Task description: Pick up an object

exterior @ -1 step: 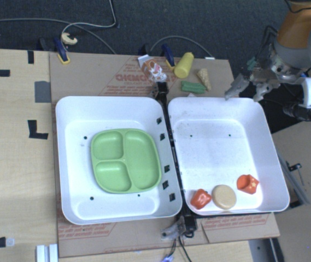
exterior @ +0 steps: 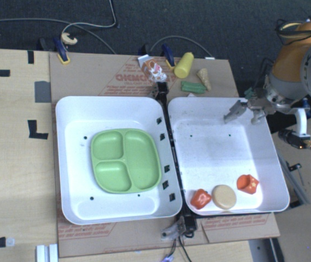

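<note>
The two-finger metal claw (exterior: pixel 244 113) hangs with fingers spread wide and holding nothing over the far right edge of the right shallow white bin (exterior: pixel 210 146), well apart from the round tan ball (exterior: pixel 224 196) (likeliest pick) at the near wall between two red pieces.

My arm (exterior: pixel 294 75) is rounded grey metal with an orange band above the wrist. My gripper (exterior: pixel 244 112) is pale grey with two thin fingers (exterior: pixel 233 113), dark cabling alongside.

Three small objects (exterior: pixel 224 196) along right bin's (exterior: pixel 210 146) near edge
</note>
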You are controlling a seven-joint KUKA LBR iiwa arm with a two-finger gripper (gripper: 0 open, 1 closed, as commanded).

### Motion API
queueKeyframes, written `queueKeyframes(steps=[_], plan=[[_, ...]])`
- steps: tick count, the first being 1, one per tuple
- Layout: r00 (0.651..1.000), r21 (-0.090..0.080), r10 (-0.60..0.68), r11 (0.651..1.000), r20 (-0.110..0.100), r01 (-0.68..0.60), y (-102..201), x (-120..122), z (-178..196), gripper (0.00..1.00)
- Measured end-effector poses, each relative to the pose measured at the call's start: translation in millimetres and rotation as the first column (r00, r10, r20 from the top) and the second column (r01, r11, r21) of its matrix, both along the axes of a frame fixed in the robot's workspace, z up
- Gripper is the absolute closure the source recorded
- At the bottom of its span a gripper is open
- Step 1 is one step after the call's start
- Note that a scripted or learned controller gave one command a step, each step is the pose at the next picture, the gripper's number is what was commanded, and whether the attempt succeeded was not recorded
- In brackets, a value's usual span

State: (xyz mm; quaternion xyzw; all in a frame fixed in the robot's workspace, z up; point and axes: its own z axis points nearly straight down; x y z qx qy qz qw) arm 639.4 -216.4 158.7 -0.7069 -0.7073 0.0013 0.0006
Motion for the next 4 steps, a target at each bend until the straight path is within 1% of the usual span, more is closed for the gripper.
queueKeyframes(steps=[1, 2, 3, 4], plan=[[1.000, 0.001, 0.000, 1.000, 0.000, 0.000, -7, -56, -53, 0.00], [1.000, -0.001, 0.000, 1.000, 0.006, 0.000, -8, -120, -72, 0.00], [1.000, -0.002, 0.001, 1.000, 0.009, -0.001, -8, -153, -72, 0.00], [1.000, -0.001, 0.002, 1.000, 0.010, -0.002, 54, -106, -72, 0.00]])
